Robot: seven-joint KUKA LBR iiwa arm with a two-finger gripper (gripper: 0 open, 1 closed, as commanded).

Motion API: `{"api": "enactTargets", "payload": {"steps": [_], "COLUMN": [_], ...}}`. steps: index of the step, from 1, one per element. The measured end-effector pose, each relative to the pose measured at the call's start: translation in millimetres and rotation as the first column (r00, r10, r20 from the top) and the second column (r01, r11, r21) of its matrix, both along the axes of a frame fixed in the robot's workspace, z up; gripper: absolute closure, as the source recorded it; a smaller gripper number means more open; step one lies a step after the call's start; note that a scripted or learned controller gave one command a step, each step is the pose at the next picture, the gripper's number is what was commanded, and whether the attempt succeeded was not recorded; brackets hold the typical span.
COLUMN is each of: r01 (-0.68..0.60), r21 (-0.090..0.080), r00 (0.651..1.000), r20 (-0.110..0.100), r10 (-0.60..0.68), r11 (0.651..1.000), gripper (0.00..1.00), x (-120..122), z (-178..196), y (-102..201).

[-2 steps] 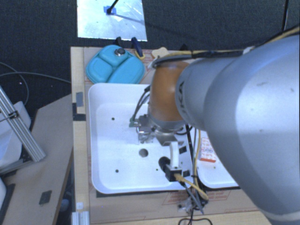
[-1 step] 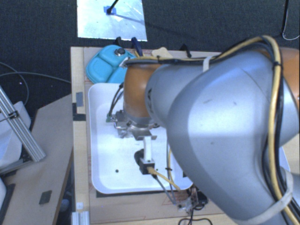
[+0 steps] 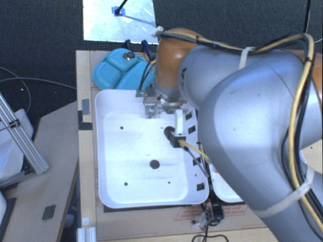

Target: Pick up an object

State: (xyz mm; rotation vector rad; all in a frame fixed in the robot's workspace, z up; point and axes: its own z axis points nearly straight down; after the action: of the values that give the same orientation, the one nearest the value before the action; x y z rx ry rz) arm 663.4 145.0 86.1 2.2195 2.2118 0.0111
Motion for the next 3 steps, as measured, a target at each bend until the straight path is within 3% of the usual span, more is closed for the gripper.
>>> {"api": "enactTargets", "payload": {"steps": [1,2,3], "r01": [-0.003,-0.001,-0.009], "r21": [0.001,0.000,0.003], "r00": [1.000,1.000,1.000], "r20": [-0.016,-0.017,0.002], "r10": [0.003,0.001,0.009], "r11": [1.000,1.000,1.000], "gripper": [1.00,1.00,1.00], "x": [-70,-180,-63], "z": [-2,-2,0], "y": [-7,-11,52]}}
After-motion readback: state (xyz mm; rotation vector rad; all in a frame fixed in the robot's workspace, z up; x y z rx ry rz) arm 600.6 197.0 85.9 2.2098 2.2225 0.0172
